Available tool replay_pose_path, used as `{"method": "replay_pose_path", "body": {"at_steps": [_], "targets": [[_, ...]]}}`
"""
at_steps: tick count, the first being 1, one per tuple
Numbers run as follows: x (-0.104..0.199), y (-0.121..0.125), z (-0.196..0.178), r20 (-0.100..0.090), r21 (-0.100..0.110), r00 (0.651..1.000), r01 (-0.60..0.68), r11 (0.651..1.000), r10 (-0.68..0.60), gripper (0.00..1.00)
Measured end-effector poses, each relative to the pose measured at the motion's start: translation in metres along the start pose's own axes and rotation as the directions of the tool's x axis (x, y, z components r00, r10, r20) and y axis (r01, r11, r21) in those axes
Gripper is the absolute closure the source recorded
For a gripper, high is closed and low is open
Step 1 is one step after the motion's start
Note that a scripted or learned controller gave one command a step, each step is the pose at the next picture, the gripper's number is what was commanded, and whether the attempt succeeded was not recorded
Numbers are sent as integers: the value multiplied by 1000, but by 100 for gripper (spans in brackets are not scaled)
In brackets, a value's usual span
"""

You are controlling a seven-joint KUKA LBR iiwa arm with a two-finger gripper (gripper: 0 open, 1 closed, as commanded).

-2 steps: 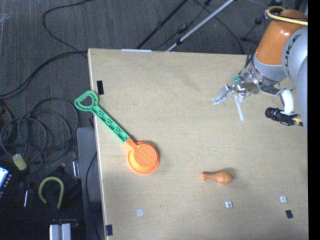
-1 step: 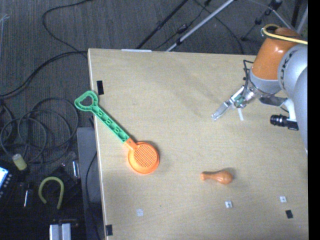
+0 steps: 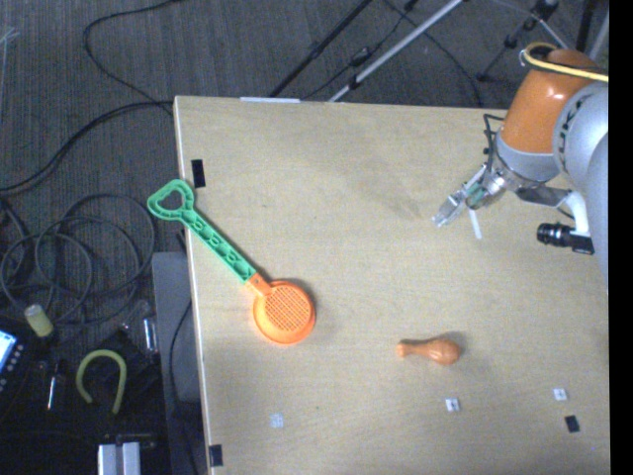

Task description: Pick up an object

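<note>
The fingers (image 3: 457, 211) hang at the right of the frame, in its upper half, pointing down and to the left over bare surface. Two pale tips show, splayed apart a little, one reaching left and one dropping lower right, with nothing between them; they hold no object. Just behind them sits the grey wrist, and above that the orange band (image 3: 542, 107) of the arm (image 3: 584, 156), which comes in from the right edge. A small black fitting (image 3: 564, 235) juts from the arm's lower side.

The surface (image 3: 346, 166) is a pale tan board taking up most of the frame from the upper middle down to the bottom edge. On it, below the fingers and well apart from them, lies a small orange pear-shaped object (image 3: 432, 349), on its side with the narrow end to the left. Farther left lies a strainer (image 3: 284, 311) with a round orange mesh head and a long green handle (image 3: 208, 234) running up and to the left; the loop at the handle's end pokes past the surface's left edge. The strainer is well apart from both the fingers and the pear-shaped object.

A few small dark and white markers dot the surface near its lower right and left edges. Left of the surface, on dark carpet, lie looped black cables (image 3: 69, 255).
</note>
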State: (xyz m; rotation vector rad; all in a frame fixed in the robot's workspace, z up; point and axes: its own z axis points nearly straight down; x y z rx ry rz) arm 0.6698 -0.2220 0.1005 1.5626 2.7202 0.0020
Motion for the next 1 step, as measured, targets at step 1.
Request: {"method": "replay_pose_path", "body": {"at_steps": [1], "targets": [[34, 20, -80, -2, 1, 999, -48, 999, 48, 100]]}}
